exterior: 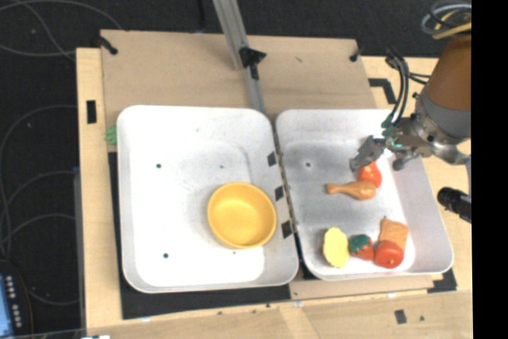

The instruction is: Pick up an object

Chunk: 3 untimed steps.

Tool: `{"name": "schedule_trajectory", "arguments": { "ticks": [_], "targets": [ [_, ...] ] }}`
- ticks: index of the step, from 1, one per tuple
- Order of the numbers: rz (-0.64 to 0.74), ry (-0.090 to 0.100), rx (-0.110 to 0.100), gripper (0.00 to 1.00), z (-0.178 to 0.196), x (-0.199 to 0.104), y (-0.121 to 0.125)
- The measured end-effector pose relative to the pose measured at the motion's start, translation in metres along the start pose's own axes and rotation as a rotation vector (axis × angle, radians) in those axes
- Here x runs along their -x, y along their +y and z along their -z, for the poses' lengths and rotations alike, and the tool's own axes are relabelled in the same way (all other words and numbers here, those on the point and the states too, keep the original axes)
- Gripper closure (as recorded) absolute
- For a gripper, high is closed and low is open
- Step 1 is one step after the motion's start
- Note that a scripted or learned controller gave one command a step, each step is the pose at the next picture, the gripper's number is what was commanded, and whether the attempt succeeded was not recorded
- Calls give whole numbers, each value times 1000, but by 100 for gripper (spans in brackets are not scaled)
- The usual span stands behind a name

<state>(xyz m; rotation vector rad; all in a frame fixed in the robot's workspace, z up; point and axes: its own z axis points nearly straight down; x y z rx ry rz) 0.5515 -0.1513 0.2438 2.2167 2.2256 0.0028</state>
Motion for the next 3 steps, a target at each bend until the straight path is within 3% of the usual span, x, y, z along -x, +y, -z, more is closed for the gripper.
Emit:
{"name": "schedule_trajectory", "arguments": {
  "ticks": [1, 3],
  "targets": [
    [-2, 0, 1, 0, 0, 0, 0],
    [-6, -3, -6, 0, -92, -6, -6]
  ]
}}
